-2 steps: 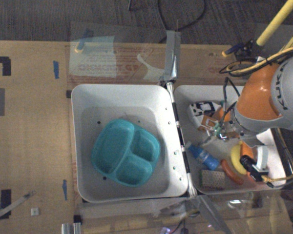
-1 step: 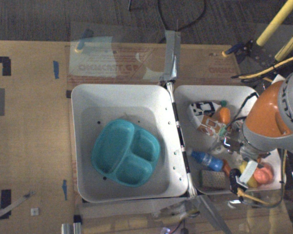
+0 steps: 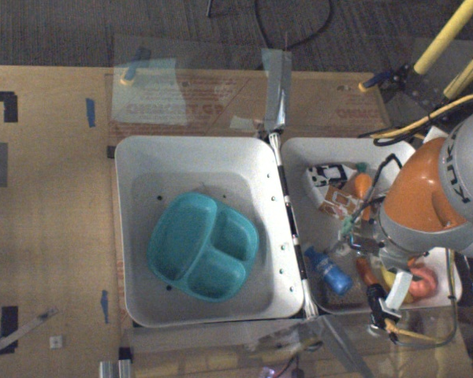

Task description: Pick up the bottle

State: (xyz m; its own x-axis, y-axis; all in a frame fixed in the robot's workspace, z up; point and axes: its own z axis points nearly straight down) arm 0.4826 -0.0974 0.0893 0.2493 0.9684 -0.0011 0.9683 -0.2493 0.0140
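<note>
**Bottle lying just left of the arm's wrist**

The blue bottle point(image 3: 329, 270) is lying in the right bin point(image 3: 299, 152), near its left wall, long axis running diagonally from upper left to lower right. The gripper point(image 3: 361, 246) is hanging just to the bottle's right, among clutter; whether it is parted or closed I cannot tell. The arm point(image 3: 422, 199) is bending in from the right, wrist pointing down.

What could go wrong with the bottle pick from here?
1. The blue bottle lies on its side near the right bin's left wall, leaving little finger room.
2. Toys crowd the right bin beside it, so the gripper could nudge or grab one instead.
</note>
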